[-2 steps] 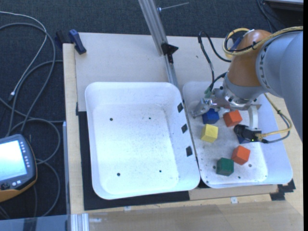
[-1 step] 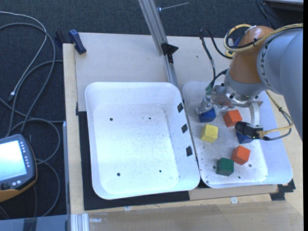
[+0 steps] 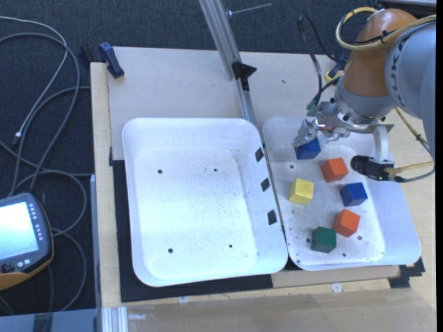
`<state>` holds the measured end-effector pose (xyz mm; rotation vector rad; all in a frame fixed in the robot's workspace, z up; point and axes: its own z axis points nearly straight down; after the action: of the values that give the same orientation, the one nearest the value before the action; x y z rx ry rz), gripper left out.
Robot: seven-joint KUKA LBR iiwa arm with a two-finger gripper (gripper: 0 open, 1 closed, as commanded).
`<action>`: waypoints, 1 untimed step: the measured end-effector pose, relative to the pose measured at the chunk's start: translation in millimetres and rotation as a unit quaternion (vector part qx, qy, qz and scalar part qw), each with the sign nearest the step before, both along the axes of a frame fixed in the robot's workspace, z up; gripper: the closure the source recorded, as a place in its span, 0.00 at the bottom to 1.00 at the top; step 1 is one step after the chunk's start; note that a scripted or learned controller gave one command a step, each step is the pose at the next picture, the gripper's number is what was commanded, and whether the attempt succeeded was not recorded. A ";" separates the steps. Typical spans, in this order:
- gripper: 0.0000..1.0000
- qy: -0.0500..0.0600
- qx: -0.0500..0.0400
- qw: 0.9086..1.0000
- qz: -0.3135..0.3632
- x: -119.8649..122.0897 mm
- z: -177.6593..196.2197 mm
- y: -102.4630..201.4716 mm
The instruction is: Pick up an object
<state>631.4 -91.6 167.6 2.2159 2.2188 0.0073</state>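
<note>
The pincer [image 3: 309, 138] is seen over the far left part of the right bin [image 3: 398, 244], and a blue cube [image 3: 308, 149] sits directly under it, partly covered by the metal fingers. The cube appears to be between the fingers, but whether they are clenched on it or only standing around it cannot be told from this slanted view. It also cannot be told whether the cube rests on the bin floor or is already raised a little.

The step in hand is judged to be the grasp of this blue cube. To do it well, the fingers should be brought fully down on two opposite flat faces, not on the corners, before any lift is started. The lift is best made straight up and slowly, because the cube lies near the bin's left wall and a sideways pull could drag it against the rim.

The other pieces are placed well apart from the pincer: an orange cube [image 3: 334, 169], a yellow cube [image 3: 301, 191], a second blue cube [image 3: 353, 194], a second orange cube [image 3: 347, 222] and a green cube [image 3: 323, 239]. They should not be disturbed. The left bin [image 3: 138, 140] on the counter [image 3: 173, 81] is not involved.
</note>
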 end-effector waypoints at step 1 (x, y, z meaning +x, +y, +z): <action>1.00 0.001 0.000 1.000 -0.001 20.5 31.0 -23.0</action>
<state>652.0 -114.6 198.6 2.2182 2.2177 0.0042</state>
